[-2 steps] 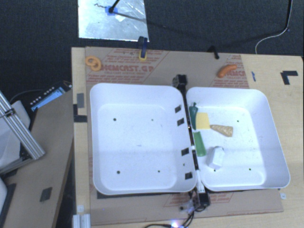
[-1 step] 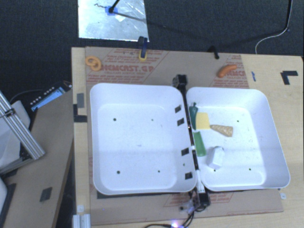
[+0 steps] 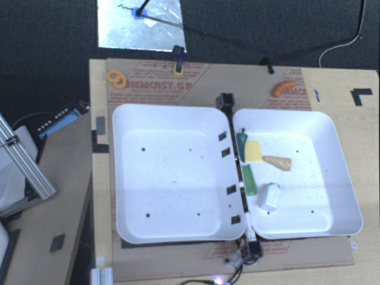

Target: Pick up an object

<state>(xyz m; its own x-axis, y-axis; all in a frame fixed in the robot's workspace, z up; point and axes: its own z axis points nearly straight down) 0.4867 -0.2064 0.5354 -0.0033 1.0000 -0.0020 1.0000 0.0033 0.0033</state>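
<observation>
The right bin (image 3: 332, 159) holds several small objects along its left side. A green stick-like piece (image 3: 244, 162) lies against the divider, running from top to bottom. A yellow block (image 3: 253, 151) sits just right of it. A tan wedge (image 3: 278, 162) lies beside the yellow block. A small white object (image 3: 269, 196) rests lower down, near the green piece's lower end.
The left bin (image 3: 172, 171) lies beside the right one, joined by black clips along the shared edge. On the cardboard behind the bins sit an orange ring (image 3: 116, 78), an orange sausage shape (image 3: 284, 88) and a yellow-blue clamp (image 3: 177, 61). A metal frame (image 3: 24, 165) stands at far left.
</observation>
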